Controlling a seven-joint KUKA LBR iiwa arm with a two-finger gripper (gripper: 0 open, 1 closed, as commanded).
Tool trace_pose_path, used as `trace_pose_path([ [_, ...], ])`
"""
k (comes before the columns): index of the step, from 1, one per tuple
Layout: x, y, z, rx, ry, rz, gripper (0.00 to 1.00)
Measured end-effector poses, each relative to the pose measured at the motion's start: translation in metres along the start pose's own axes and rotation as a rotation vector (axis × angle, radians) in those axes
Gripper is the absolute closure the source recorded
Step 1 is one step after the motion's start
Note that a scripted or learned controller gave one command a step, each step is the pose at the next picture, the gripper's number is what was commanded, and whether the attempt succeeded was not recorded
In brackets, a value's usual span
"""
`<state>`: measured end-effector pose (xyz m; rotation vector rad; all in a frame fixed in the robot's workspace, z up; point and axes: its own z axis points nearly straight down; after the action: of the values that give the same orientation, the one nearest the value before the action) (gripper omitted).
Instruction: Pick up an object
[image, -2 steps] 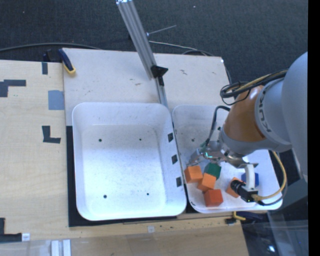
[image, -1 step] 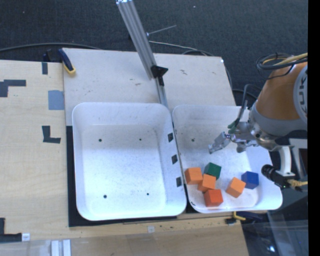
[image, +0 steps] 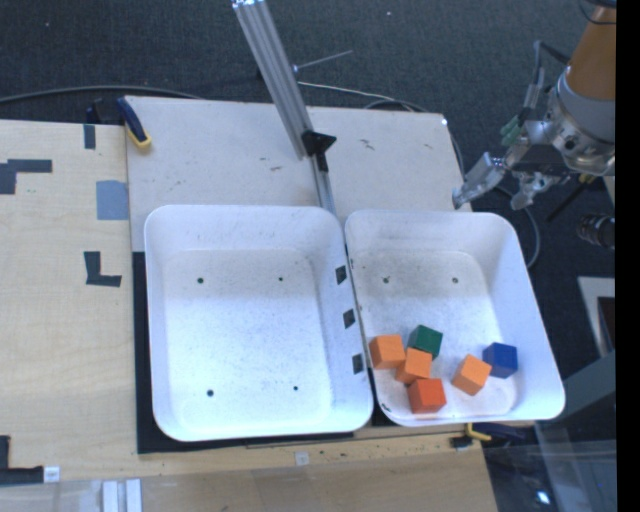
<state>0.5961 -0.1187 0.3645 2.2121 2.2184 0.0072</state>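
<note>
**Operator:** Where the view comes closest to me, I see the blocks bunched at the near end of the right bin (image: 520, 262): a red-orange block (image: 427, 395) nearest, an orange block (image: 471, 374) and a blue block (image: 500, 358) to its right.

**Observer:** And just behind those?

**Operator:** I count two more orange blocks (image: 387, 350) (image: 417, 364) touching each other, with a green block (image: 426, 339) at their back. All lie loose on the bin floor.

**Observer:** What about the other bin?

**Operator:** I see the left bin (image: 160, 300) sitting beside the right one on the table (image: 60, 330), their rims meeting.

**Observer:** Farther back?

**Operator:** I have the end effector (image: 487, 180) up at the right, beyond the right bin's far corner and well apart from the blocks. Whether its fingers are spread or pressed together, I cannot tell. A metal rail (image: 282, 85) slants away at the far side.
</note>
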Motion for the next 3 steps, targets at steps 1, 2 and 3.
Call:
trace_pose_path([
  [1,0.004,-0.072,0.163,0.021,0.005,0.003,0.0],
  [2,-0.047,-0.078,0.254,0.004,0.01,0.005,0.0],
  [3,-0.013,-0.111,0.255,-0.009,0.001,0.004,0.0],
])
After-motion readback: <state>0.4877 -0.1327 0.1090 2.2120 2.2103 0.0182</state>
